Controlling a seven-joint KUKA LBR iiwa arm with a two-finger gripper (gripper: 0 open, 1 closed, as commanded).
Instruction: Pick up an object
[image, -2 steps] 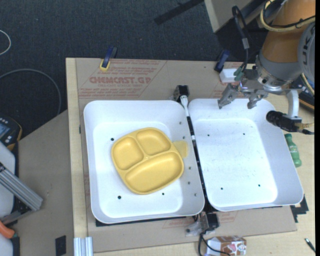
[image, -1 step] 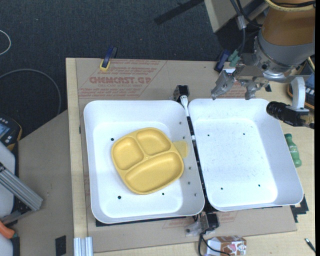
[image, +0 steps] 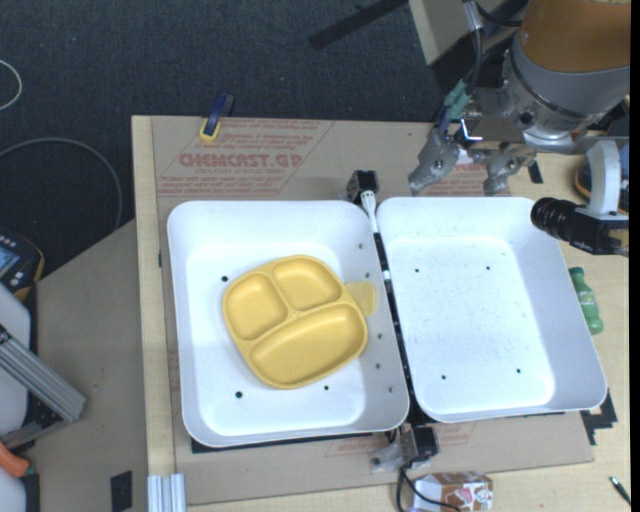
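Well down and to the left of the gripper (image: 468, 172), a yellow divided plate (image: 295, 320) lies flat on the floor of the left bin (image: 195, 240), apart from the fingers and untouched by them. The plate has three compartments, two smaller ones on its far side and one long one on its near side, and it sits slightly turned within the bin, nearer the bin's right wall than its left. A small yellow tab (image: 361, 297) shows at the plate's right edge, on the side toward the gripper. The gripper hangs above the far rim of the right bin (image: 500, 310), near that bin's far left corner, with its two grey fingers spread apart and nothing between them. Above the fingers the arm (image: 575, 50) rises toward the upper right, grey at the wrist with an orange band over it. The two bins lie side by side on a sheet of brown cardboard (image: 250, 155) printed with red lettering, their inner rims touching along a dark seam directly below the gripper. A small black clip (image: 361, 184) sits at the far end of that seam, just left of the gripper. A blue and yellow object (image: 214, 118) rests at the cardboard's far edge, well to the gripper's left. A green object (image: 587, 298) lies beyond the right bin's outer rim, below and right of the gripper.
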